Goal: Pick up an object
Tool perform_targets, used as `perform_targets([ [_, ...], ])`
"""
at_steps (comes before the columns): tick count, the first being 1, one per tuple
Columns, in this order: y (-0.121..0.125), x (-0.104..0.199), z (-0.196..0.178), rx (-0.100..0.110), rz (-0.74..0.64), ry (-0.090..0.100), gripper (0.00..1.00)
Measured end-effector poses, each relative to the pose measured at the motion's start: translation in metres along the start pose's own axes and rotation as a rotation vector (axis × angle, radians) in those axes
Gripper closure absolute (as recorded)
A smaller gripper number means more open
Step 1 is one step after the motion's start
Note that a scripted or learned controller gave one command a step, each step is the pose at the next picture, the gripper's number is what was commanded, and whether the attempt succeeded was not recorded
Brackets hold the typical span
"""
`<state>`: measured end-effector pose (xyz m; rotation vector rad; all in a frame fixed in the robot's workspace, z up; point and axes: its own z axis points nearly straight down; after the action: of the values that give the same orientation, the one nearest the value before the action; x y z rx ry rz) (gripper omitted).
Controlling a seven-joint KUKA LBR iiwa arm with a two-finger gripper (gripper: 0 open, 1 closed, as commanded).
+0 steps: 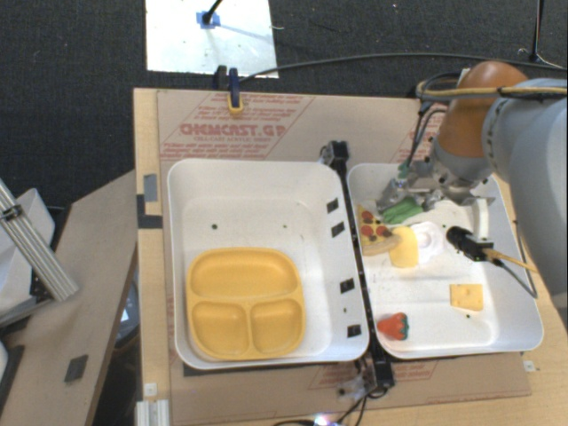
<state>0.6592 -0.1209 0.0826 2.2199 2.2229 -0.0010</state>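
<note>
This looks like a robotics lab: a grey arm (pixel 524 140) with trailing cables reaches over 2 white bins (pixel 266 185) set on a clamped cardboard sheet (pixel 240 127), with dark carpet (pixel 71 78) and aluminium framing (pixel 35 247) around.

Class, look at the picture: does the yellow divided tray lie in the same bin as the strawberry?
No: the tray lies in the left bin, the strawberry in the right bin.
</note>
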Motion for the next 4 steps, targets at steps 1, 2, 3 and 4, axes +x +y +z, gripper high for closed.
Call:
perform_targets([
  [1,0.002,0.0,-0.014,-0.006,0.0,-0.001,1.0],
  [2,0.003,0.006,-0.06,-0.006,-0.003,0.0,1.0],
  [3,0.0,0.006,-0.124,-0.009,-0.003,-0.001,1.0],
  [4,0.001,0.006,-0.128,-0.003,-0.004,0.0,1.0],
])
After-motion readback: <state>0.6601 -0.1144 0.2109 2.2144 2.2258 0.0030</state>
